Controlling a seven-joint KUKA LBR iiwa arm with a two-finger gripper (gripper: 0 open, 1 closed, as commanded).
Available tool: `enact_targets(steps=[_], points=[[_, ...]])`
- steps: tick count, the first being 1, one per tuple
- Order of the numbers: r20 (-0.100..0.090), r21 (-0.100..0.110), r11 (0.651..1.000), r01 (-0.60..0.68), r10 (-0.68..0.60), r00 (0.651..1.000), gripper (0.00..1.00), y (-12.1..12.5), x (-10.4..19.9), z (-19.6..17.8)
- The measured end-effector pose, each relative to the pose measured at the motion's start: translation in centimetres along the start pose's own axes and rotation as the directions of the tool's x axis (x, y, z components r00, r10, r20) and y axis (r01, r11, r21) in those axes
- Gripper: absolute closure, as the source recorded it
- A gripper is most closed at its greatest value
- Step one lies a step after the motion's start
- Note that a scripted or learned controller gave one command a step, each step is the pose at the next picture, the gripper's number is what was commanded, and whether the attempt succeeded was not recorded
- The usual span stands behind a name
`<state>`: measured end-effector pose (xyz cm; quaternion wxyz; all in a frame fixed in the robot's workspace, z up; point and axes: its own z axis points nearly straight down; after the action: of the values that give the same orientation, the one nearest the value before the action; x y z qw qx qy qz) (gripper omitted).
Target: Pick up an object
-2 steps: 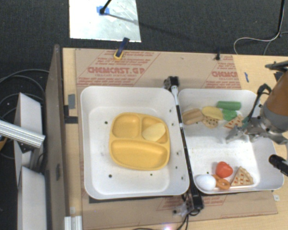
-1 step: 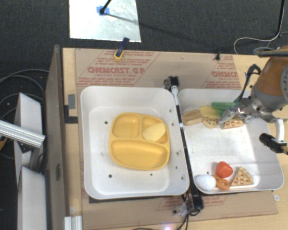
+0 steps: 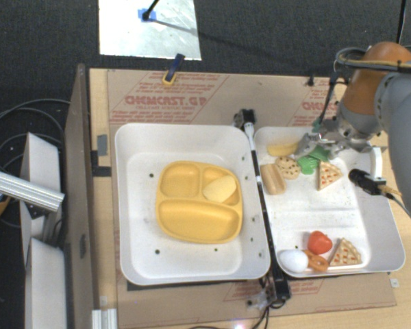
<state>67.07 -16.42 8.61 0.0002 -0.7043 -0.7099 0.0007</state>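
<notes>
The right bin holds toy foods. At its back lie a yellow piece, a cookie, a bread roll, a green piece and a pizza slice. Near the front sit a red tomato, a white egg, an orange bit and a second pizza slice. My gripper hangs low at the back of this bin, right over the green piece and partly hiding it. No object visibly sits in it.
The left bin carries a yellow divided plate with a pale yellow item in its back right compartment. A black clamp sits where the bins meet. The arm's grey body covers the right bin's back right corner.
</notes>
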Motion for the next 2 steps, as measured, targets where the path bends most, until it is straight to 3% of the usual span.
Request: enact_targets(steps=[1, 2], points=[[0.002, -0.01, 1.0, 0.0, 0.0, 1.0, 1.0, 0.2, -0.3, -1.8], [0.0, -0.007, 1.0, -0.007, 0.007, 1.0, 1.0, -5.1, 1.5, -10.9]])
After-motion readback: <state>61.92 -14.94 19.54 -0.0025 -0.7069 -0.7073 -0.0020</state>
